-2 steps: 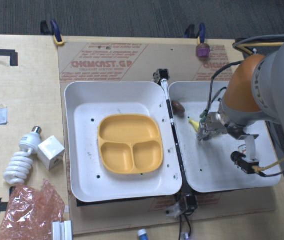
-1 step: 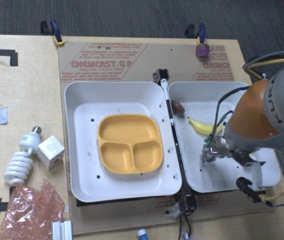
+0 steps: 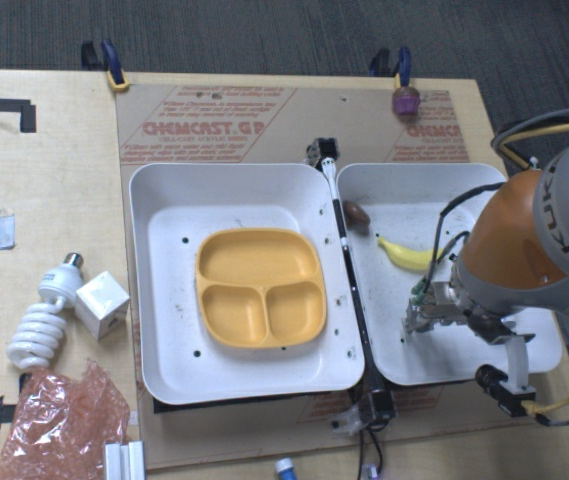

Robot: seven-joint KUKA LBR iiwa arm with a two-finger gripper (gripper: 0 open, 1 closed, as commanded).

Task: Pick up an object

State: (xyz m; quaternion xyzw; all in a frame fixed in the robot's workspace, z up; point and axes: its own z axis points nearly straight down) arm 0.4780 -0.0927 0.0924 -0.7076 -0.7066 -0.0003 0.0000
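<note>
A pale wooden bench [image 3: 44,188] stands on grey carpet [image 3: 264,13]. The curved yellow banana [image 3: 404,254] lies slantwise, its stem toward the upper left. The gripper [image 3: 426,313] hangs nearby; whether it is open cannot be told.

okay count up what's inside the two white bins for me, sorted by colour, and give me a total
Yellow: 2, the divided tray in the left bin and the banana in the right bin.
Brown: 1, a small dark object near the right bin's top left corner.
Total: 3.
</note>
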